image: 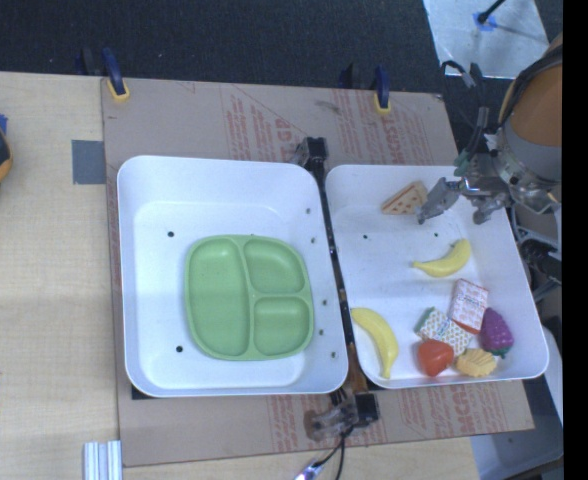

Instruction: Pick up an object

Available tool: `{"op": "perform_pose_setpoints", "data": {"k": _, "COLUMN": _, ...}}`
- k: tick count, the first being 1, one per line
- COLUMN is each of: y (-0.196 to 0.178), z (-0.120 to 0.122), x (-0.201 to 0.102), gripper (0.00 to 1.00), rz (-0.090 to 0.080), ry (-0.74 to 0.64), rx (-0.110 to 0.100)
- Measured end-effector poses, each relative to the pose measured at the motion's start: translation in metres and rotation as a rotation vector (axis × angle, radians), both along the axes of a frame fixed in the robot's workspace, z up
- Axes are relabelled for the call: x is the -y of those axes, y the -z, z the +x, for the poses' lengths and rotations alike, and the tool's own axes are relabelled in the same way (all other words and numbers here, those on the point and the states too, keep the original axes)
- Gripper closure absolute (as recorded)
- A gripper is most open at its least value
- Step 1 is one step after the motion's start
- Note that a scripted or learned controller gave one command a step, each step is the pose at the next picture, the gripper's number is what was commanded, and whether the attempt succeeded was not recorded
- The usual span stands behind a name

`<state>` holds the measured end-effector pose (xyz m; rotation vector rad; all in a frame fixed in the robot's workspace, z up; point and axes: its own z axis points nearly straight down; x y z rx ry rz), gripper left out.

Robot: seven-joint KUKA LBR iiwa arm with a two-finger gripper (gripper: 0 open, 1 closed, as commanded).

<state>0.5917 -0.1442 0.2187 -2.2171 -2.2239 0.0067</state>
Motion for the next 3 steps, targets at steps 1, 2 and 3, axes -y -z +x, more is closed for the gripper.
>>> {"op": "perform_pose_setpoints", "data": {"k": 1, "y": 0.086, "z": 0.006, "x": 0.043, "gripper": 0.00, "rz": 0.001, "ry": 0.000, "rx": -0.002}}
{"op": "perform_pose_setpoints", "data": {"k": 2, "y": 0.052, "z": -0.020, "x": 0.022, "gripper": 0.00, "rz": 0.002, "ry": -0.001, "rx": 0.000}}
{"op": "perform_pose_setpoints", "data": {"k": 3, "y": 0.073, "z": -0.037, "x": 0.042, "gripper": 0.00, "rz": 0.002, "ry": 0.000, "rx": 0.000}}
